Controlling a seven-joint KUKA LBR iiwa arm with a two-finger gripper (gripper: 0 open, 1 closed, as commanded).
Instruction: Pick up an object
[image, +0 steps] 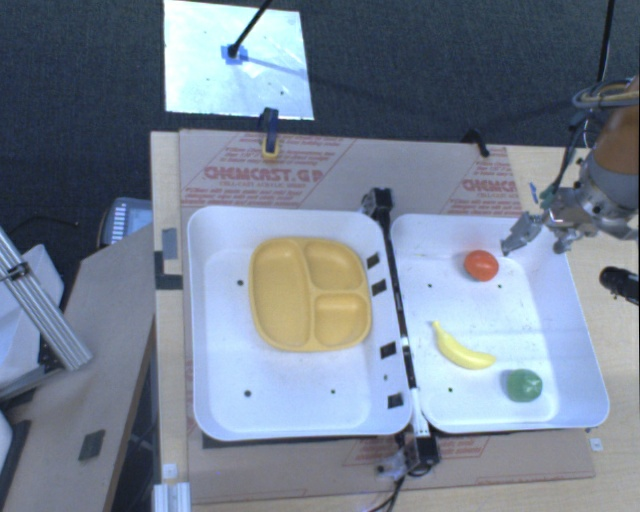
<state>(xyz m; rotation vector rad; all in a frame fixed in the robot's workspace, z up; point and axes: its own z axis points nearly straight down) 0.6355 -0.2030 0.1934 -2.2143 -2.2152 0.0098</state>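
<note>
While my hand (540, 228) is hanging spread wide beside the orange tomato (481, 264), I am lining up to grab it.

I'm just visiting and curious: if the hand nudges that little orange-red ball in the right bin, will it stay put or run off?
The orange-red ball looks round and smooth, so a nudge would probably send it rolling across the flat right bin. It looks small and probably light. The curved banana nearby would more likely slide or spin than roll.
</note>
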